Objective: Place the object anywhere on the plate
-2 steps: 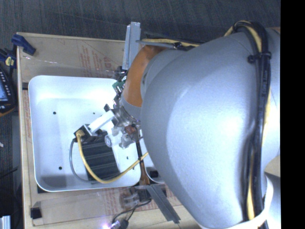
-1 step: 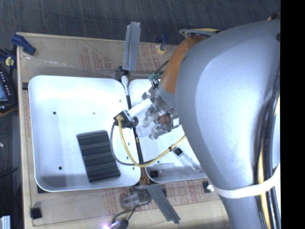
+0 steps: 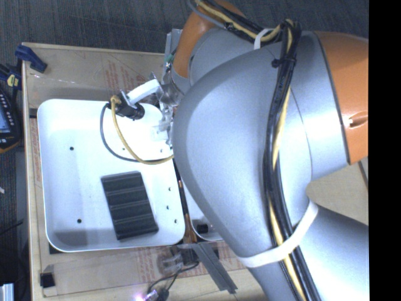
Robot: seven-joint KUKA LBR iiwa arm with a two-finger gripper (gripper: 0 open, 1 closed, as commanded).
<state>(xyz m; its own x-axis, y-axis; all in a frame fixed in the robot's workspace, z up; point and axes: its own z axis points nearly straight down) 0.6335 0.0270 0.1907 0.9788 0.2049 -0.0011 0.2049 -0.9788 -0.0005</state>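
Observation:
A dark grey ribbed rectangular block (image 3: 129, 204) lies flat in the left bin (image 3: 62, 168), near its front right corner. The arm's wrist end, with a white bracket and a black connector (image 3: 135, 105), hangs over the far right part of that bin, well behind the block. The gripper (image 3: 166, 121) is mostly hidden by the arm's bulk. A curved white rim (image 3: 203, 231), possibly the plate's edge, peeks out below the arm in the right bin.
The big grey and orange arm (image 3: 263, 137) covers nearly all of the right bin. A yellow and black cable loop (image 3: 119, 140) dangles over the left bin's floor. A blue clamp (image 3: 31, 58) sits at the bench's far left corner.

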